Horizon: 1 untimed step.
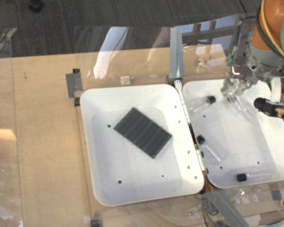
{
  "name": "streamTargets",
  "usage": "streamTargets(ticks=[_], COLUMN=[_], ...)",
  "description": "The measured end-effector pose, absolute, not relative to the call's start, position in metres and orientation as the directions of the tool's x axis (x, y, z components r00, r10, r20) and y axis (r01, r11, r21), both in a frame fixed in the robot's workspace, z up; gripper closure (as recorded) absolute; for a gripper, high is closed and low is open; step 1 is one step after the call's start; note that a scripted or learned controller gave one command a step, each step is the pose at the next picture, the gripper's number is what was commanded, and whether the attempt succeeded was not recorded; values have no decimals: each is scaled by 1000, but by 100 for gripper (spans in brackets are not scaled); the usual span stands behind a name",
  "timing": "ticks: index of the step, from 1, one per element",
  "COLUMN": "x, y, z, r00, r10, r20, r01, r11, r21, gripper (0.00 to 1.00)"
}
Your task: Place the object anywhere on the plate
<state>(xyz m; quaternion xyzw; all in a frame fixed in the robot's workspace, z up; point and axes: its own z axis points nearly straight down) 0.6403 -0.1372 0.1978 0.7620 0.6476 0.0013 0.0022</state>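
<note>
Arm (277, 22): bent over right bin's (251, 169) far corner.
Gripper (236, 89): low; finger spread unclear.
Plate (143, 132): left bin (107, 186).

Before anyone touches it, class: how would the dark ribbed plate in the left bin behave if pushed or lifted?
The dark ribbed plate lies flat on the left bin floor, so it would probably slide, not roll or tip. It looks thin and straight-edged, likely stiff. With so low an edge, gripping it from above seems hard.

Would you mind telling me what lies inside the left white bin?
Inside the left white bin lies one dark grey ribbed rectangular plate, flat and turned diagonally, near the middle of the floor. Whatever sits beneath the plate is covered.
</note>
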Motion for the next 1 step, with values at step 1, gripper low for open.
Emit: streamTargets(ticks=[1], x=[637], y=[-92], z=[169], r00=[4], r10=[1000], r20=[0], r01=[1000], r11=[-4], r21=[5], gripper=[100])
